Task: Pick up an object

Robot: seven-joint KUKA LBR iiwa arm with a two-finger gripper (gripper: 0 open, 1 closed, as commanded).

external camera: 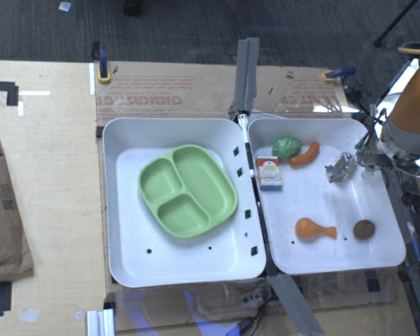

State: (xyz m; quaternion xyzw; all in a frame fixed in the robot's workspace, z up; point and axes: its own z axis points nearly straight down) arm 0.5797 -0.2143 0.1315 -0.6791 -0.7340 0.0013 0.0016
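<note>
End effector [341,168] over the far right of the right bin [322,261], nothing visibly held; can't tell how it's set.

Candidates all in that bin: small carton [269,172] at the left wall, green toy [287,148] touching an orange sausage-shaped piece [304,155], orange pear-shaped toy [313,229] and brown ball [364,229] near side. All look light; the rounded plastic is probably slippery. I'd take the carton across its flat faces. My arm comes in from the right, wrist low over the bin.

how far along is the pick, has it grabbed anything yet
Nothing looks picked. The gripper sits low in the right bin. The green toy, orange sausage, small carton, orange gourd and brown ball lie on the floor. Grasp and lift remain.
</note>
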